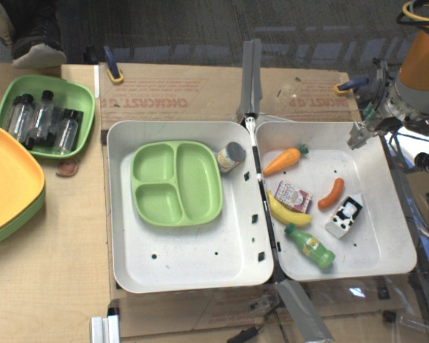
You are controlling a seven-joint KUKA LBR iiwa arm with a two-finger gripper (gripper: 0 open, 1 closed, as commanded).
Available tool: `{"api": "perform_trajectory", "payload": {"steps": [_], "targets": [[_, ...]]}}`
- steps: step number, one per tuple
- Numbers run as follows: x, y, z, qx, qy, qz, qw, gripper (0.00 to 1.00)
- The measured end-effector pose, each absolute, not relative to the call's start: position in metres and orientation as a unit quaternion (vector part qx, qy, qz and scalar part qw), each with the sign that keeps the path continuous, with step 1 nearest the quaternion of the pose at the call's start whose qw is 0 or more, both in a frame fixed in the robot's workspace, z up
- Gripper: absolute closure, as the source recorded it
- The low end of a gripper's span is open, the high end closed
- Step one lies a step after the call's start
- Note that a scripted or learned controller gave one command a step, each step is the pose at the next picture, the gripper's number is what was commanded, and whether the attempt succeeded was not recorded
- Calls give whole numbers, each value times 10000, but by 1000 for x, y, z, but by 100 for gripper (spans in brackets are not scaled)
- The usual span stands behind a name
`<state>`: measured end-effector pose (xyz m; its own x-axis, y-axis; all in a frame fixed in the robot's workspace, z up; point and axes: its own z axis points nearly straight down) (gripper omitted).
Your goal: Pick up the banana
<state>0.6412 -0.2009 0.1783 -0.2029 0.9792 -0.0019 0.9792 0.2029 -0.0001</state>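
Observation:
The yellow banana [287, 211] lies in the right bin [386, 213] near its left wall, curved, between a pink carton and a green bottle. My gripper [360, 135] hangs at the bin's far right corner, well away from the banana, up and to the right of it. Nothing shows between its fingers.
Around the banana lie a carrot [282, 160], a pink carton [294, 196], a red sausage [330, 193], a black-and-white box [342, 216] and a green bottle [311, 246]. The left bin [121, 263] holds a green divided plate [176, 183] and a small can [231, 156].

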Motion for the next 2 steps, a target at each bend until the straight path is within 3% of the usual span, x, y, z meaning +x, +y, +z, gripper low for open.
{"api": "perform_trajectory", "payload": {"steps": [1, 2], "targets": [[602, -192, 172, 5269, 8499, -1, 1, 100], [552, -111, 98, 5687, 8225, 21, 66, 100]]}}
